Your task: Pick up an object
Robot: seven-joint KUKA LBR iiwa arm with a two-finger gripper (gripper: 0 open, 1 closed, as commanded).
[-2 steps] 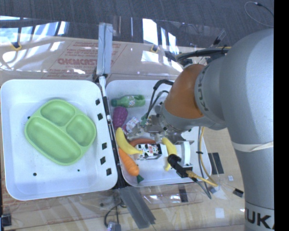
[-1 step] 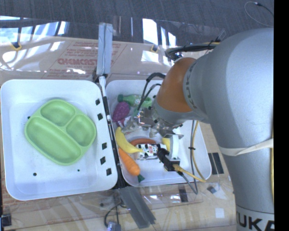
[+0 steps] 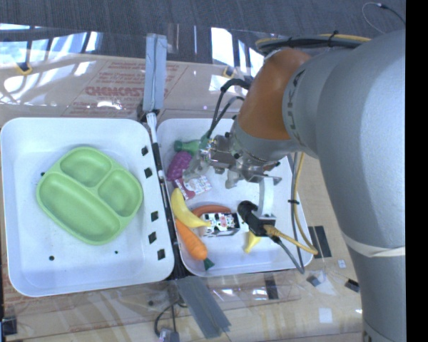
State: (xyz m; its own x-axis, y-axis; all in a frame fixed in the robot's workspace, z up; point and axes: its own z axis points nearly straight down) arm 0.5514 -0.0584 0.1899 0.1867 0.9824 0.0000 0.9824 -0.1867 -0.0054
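Claw (image 3: 215,167) hovers just beside the purple grapes (image 3: 178,167).

We have two bins side by side: the left bin (image 3: 21,155) fills the left half of the frame with the divided plate (image 3: 90,194) in its middle, and the right bin (image 3: 228,256) sits just beside it at centre frame. Down the right bin's left wall, top to bottom, we see the grape bunch (image 3: 178,166), small packet (image 3: 197,184), banana (image 3: 182,211) and carrot (image 3: 192,243), with the banana touching the carrot. The arm (image 3: 342,120) reaches in from frame right over that bin's upper part.
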